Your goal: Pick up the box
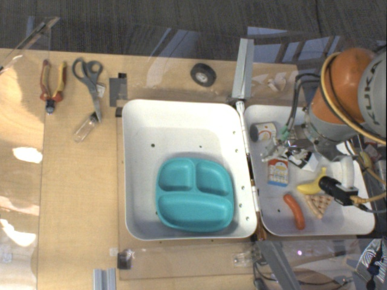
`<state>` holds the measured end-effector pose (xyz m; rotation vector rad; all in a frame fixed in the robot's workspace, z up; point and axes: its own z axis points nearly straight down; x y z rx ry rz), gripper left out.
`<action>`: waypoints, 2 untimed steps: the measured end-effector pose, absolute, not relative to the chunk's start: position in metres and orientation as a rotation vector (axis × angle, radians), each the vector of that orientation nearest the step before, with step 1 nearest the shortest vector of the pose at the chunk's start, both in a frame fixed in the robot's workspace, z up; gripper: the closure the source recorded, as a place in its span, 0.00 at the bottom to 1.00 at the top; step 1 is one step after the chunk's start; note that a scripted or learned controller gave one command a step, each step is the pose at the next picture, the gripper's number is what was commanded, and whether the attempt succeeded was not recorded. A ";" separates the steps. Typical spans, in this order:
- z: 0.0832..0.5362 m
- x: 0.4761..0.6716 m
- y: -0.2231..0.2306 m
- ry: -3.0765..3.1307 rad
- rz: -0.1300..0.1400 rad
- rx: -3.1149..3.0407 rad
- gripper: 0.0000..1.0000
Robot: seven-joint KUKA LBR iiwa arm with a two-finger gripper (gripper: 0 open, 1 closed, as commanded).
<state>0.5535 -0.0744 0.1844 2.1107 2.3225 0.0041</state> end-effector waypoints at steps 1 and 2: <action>0.090 0.562 -0.098 2.170 0.015 2.256 0.00; 0.101 0.564 -0.099 2.167 0.019 2.250 1.00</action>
